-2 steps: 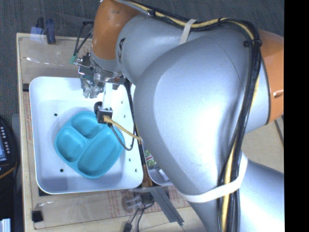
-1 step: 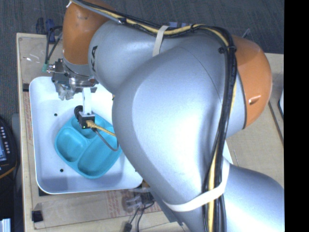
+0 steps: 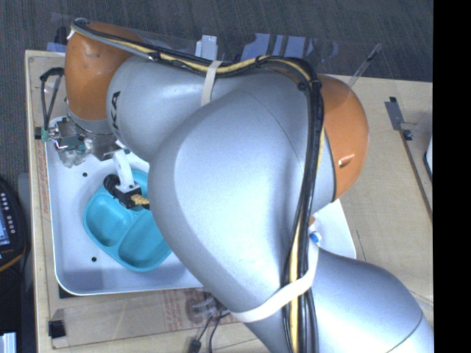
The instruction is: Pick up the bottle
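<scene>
Up by the left bin's (image 3: 70,267) far corner my claw (image 3: 70,147) hangs, but it's a blurry metal jumble, so I can't tell if it's clenched or released. My own fat arm (image 3: 235,197) blocks most of both bins, so where the bottle sits, no idea. A blue two-part dish (image 3: 118,230) pokes out, partly covered by me.

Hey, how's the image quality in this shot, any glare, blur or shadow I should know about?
Camera view: lighting is soft and even, with no harsh glare. The grey arm looms close to the lens, slightly soft, with a broad pale sheen on its casing. Camera view: it shades part of the white bin, where the blue dish reads clearly. The hand looks small and murky.
</scene>
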You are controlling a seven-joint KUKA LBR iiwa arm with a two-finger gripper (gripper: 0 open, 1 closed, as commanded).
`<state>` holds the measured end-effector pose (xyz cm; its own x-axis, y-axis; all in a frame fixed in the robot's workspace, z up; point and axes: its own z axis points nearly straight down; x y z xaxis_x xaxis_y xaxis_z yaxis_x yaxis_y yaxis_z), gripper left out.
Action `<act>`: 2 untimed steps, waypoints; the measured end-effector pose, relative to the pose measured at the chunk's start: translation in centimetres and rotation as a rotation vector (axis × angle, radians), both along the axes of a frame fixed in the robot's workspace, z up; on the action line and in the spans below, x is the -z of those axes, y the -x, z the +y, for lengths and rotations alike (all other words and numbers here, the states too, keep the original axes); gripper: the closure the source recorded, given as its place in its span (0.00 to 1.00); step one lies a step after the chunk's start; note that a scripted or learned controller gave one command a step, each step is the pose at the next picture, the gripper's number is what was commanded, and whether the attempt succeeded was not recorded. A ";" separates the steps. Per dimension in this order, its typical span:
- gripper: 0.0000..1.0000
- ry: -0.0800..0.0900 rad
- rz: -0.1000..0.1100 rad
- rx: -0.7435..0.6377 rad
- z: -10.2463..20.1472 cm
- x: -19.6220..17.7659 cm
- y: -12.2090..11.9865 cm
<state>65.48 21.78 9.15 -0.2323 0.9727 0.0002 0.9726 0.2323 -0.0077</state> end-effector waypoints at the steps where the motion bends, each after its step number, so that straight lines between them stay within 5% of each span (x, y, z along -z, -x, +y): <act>1: 1.00 -0.001 0.001 -0.216 -0.5 0.2 0.0; 2: 1.00 0.000 0.004 -0.220 -0.3 -0.8 0.1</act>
